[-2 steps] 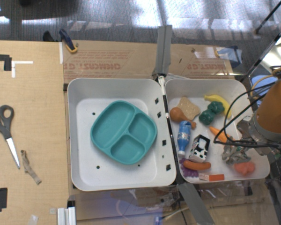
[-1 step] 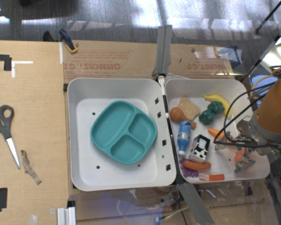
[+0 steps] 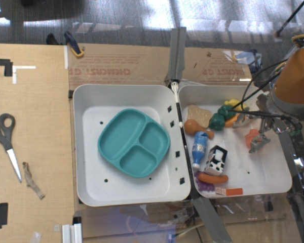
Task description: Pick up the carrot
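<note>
Carrot (image 3: pixel 232 118) w/ green top lies at back of right bin (image 3: pixel 273 184), beside bread slice (image 3: pixel 199 115), so arm reaches in from right. Gripper (image 3: pixel 258 142) hovers just right of carrot, apart from it; can't tell its state. Teal plate (image 3: pixel 134 143) sits in left bin (image 3: pixel 86 151).

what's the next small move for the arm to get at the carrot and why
Probably shift the gripper toward the bin's upper left. It sits low over the right bin beside a small orange piece, while the carrot lies apart from it, by the green toy.
</note>
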`<state>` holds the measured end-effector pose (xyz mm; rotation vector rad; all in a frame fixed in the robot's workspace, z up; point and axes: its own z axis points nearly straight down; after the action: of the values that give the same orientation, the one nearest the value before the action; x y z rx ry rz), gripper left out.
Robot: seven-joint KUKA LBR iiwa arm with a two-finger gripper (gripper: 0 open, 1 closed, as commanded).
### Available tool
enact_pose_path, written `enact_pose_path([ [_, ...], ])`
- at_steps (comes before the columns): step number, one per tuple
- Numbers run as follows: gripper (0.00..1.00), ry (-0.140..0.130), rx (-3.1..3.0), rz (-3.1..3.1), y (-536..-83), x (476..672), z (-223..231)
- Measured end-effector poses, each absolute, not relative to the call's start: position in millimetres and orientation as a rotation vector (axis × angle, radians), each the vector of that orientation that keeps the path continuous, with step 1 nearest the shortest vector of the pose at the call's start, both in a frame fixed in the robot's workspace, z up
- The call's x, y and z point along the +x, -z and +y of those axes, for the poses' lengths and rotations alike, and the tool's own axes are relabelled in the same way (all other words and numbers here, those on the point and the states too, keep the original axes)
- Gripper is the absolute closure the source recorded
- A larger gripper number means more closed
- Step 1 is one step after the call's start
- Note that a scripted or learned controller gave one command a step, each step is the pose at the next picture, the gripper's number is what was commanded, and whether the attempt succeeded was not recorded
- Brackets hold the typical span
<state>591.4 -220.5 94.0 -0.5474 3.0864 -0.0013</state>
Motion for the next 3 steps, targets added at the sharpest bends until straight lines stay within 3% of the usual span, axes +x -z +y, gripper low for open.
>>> enact_pose_path([
  [1, 0.00, -0.029, -0.314, 3.155, -88.0, 645.5, -215.5],
  [2, 0.00, -0.012, -0.333, 3.139, -90.1, 655.7, -205.2],
  [3, 0.00, -0.044, -0.004, 3.171, -88.8, 656.8, -205.2],
])
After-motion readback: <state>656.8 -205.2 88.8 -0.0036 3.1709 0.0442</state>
